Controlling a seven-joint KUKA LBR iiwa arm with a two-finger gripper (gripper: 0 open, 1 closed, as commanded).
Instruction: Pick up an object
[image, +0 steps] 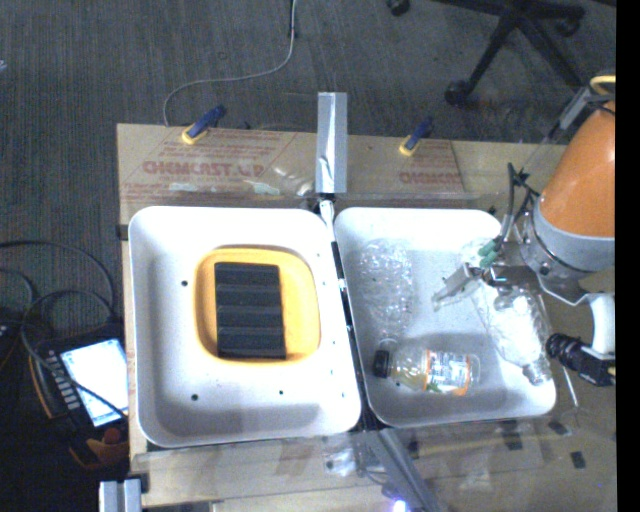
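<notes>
My gripper (455, 280) hangs over the middle of the right bin (430, 225), reaching in from the right below the orange wrist band. It looks open, with nothing between its fingers. A crumpled clear plastic bottle (387, 278) lies just to its left. A bottle of amber liquid with a label and a dark cap (428, 368) lies on its side near the bin's front. Another clear bottle (518, 335) lies under the arm at the right side of the bin, partly hidden by it.
The left bin (160, 330) holds a yellow tray-like object with a black ribbed insert (256, 305). A grey post (331, 140) stands behind the seam between the bins. Cables and a tablet (85, 375) lie on the floor at the left.
</notes>
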